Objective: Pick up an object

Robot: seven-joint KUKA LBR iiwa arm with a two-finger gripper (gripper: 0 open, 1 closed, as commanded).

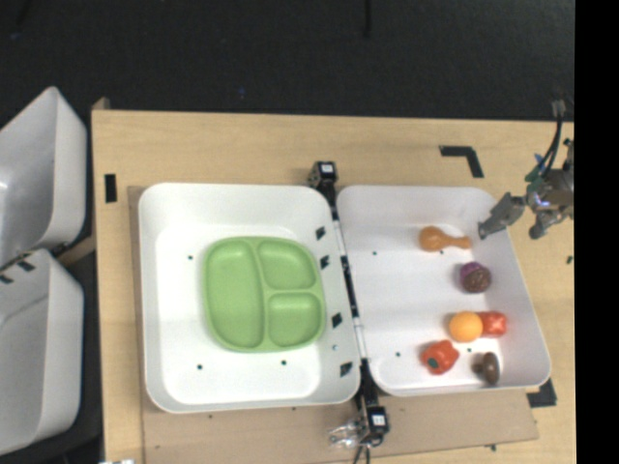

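The right bin holds several small objects. An orange drumstick-shaped piece lies near the back, with a dark purple round item below it. Further forward are an orange ball touching a red block, a red pepper-like piece and a brown item. My gripper hangs over the bin's far right rim, open, its two fingers spread with nothing between them. One grey finger points down-left, a short way right of the drumstick piece.
The left bin holds a green divided plate. Black hinges run along the seam between the bins. White chair-like shapes stand off the bench's left side.
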